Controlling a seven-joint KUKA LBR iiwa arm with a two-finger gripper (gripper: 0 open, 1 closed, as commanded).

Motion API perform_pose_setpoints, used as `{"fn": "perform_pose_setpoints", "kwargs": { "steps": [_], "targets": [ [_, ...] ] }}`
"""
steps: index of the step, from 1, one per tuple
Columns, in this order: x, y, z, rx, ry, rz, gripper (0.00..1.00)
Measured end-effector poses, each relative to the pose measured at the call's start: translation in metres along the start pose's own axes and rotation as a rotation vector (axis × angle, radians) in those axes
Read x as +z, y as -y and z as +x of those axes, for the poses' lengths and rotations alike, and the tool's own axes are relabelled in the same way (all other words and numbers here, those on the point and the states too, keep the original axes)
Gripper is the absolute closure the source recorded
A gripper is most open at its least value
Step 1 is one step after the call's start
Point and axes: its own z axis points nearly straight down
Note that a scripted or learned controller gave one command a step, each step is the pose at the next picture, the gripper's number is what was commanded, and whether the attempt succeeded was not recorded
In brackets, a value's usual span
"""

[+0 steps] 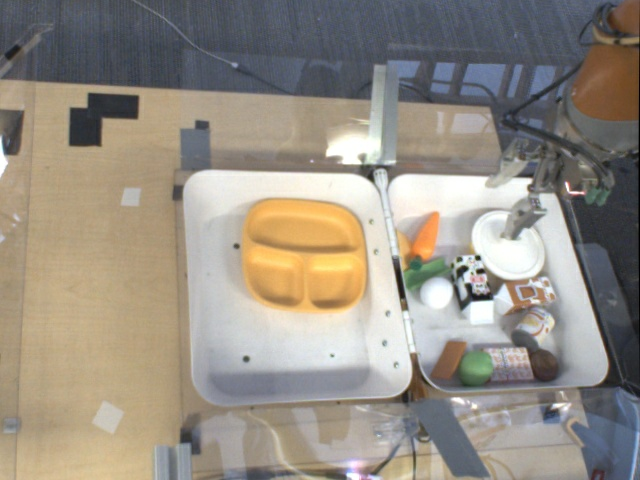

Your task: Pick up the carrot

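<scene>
- Looking down at the bench (90,298), two shallow white bins sit side by side, the left bin (215,268) and the right bin (585,308), touching along the middle.
- Left bin just has a yellow divided tray (303,253) in it, three compartments, sitting roughly in the centre.
- Right bin is the cluttered one. The carrot (427,234) lies near its upper-left corner, close to the divider wall, orange body tilted with its tip pointing up and slightly right.
- Just below the carrot there's a green leafy bit (426,269), and under that a white ball (436,293).
- A round white plate (507,253) sits to the right of the carrot, apart from it.
- Small black-and-white box (469,277), a brown block (450,359), a green ball (477,368) and a dark round thing (543,365) fill the lower half of that bin.
- Arm comes in from the upper right, orange band (605,78) visible. The gripper (527,208) hangs over the top edge of the white plate, well apart from the carrot.
- Fingers: honestly can't tell whether they're spread or closed from this angle. Nothing visibly pinched between them.
</scene>
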Motion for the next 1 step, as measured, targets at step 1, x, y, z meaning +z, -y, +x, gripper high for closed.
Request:
{"fn": "perform_pose_setpoints", "kwargs": {
  "steps": [1],
  "targets": [
    [0.0747, -0.0405, -0.0337, -0.059, -0.005, -0.004, 0.00]
  ]
}}
